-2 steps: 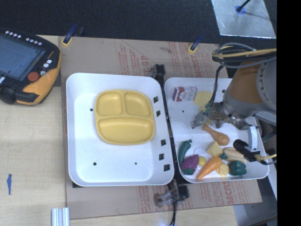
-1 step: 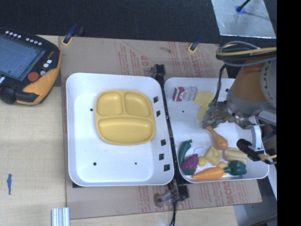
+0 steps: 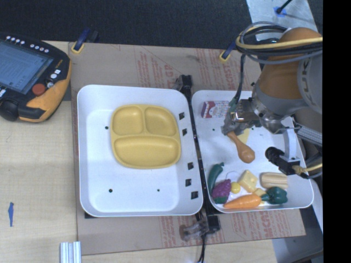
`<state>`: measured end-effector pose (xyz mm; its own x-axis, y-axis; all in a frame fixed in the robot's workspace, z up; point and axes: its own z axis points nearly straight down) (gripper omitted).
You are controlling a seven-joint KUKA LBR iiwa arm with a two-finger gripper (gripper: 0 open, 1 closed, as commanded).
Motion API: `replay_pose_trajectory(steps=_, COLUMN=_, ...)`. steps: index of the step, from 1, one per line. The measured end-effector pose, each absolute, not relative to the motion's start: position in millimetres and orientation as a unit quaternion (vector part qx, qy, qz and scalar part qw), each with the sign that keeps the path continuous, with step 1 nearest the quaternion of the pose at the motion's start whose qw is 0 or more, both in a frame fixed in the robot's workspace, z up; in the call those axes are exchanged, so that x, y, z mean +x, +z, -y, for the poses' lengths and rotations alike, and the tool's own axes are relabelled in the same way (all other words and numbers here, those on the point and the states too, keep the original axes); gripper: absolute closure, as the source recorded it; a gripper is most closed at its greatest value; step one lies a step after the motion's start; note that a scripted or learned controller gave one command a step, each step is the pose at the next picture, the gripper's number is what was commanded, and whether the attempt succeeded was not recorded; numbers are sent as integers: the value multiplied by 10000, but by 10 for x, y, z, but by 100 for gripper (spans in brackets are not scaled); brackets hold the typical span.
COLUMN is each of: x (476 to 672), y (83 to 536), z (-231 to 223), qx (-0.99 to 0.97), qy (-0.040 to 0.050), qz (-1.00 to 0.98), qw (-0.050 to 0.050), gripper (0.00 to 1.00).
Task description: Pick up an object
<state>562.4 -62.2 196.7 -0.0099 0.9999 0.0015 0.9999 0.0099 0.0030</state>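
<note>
The gripper (image 3: 237, 126), its opening impossible to judge from above, hangs low in the upper part of the right bin (image 3: 211, 100), touching or just over the thin end of a wooden drumstick (image 3: 242, 147). The drumstick's long axis runs down and to the right, away from the gripper. Below it cluster a green pepper (image 3: 215, 173), grapes (image 3: 221, 189), a carrot (image 3: 242, 203), cheese (image 3: 248, 179) and bread (image 3: 273, 179). The left bin (image 3: 88, 147) holds a yellow divided plate (image 3: 146, 136).
</note>
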Motion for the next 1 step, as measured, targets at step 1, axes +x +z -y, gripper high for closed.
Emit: replay_pose_trajectory(steps=1, x=5770, y=2286, z=-116, qx=7032, qy=11, qz=-7109, qw=-1, gripper=100)
